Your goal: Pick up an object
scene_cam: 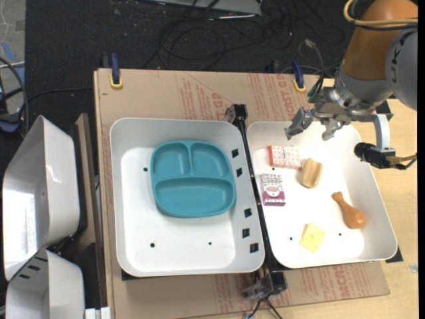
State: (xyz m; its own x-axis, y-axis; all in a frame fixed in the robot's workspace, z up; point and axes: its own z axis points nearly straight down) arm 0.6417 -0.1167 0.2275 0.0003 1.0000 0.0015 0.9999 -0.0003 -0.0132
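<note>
Left bin [129,244]: a shallow white bin holding a teal divided plate [193,179], which lies flat near the bin's middle, well apart from the gripper.
Divider: the two bins meet at a dark seam with black clips along it; anything close to this edge leaves little room for a finger on that side.
Right bin [372,244]: holds every loose candidate: a red-and-white box [284,155], a small printed carton [271,189] just beside the seam, a tan bread-like piece [310,173], an orange drumstick-shaped toy [349,210] and a yellow cheese-like wedge [313,237].
Gripper [312,126]: hovers above the far edge of the right bin, fingers spread apart, nothing between them.
Nearest target: the red-and-white box lies just in front of the gripper, with the tan piece beside it.
Doing the step well: it looks sensible to descend straight over one item, centre it between the fingers, and close across its narrow side; the box offers flat parallel faces, so it likely grips most predictably.
In the way: the tan piece sits close to the box, so a finger could nudge it; the printed carton near the seam risks a finger striking the bin wall.
Surroundings: the bins rest on a cardboard sheet [199,92] on the tabletop, with cables on the dark floor beyond.
</note>
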